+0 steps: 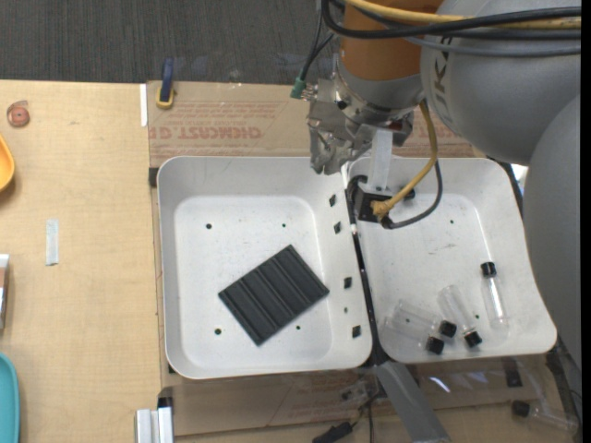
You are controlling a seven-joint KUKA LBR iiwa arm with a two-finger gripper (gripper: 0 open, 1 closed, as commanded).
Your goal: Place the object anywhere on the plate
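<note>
step: the arm (480, 44) is hanging above the back rim where the two bins meet, so this is looking like the approach before any pick; nothing is showing between the fingers.
gripper (329, 158): sitting high over the seam, tilted toward the left bin; whether the jaws are spread or pressed together, i cannot tell from this angle.
plate (274, 293): a dark ribbed slab is lying flat and skewed in the left bin (185, 192), near its front; i am taking it as the plate.
object: clear vials (496, 293) with black caps are lying in the right bin (499, 192), toward its front right corner, well apart from the plate.
next move: probably calling for a swing right and a descent onto one vial; clear round tubes are likely slipping easily.
cable (406, 192): a yellow lead is looping under the wrist over the right bin.
</note>
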